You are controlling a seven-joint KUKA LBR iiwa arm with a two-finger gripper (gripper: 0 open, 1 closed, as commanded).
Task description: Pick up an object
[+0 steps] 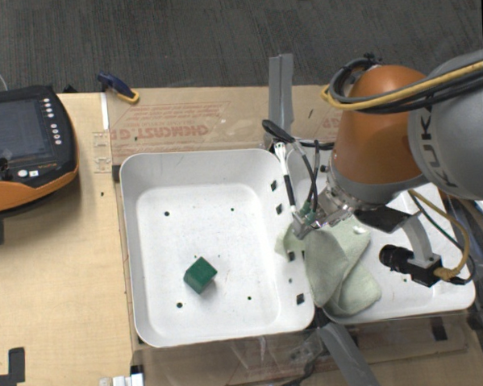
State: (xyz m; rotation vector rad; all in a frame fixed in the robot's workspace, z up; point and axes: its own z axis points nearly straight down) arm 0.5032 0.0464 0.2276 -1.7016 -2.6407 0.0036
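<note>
grey arm (456,128), orange band (380,132), black and seemingly yellow cables.

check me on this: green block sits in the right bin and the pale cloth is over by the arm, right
Not quite. The green block sits in the left bin, not the right one. The camera view shows it alone there, toward the near side. The rest holds: the pale cloth lies in the right bin, under the arm.

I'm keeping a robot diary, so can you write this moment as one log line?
gripper: over right white bin | pale green folded cloth: beneath it | small green block: left white bin, untouched
</note>
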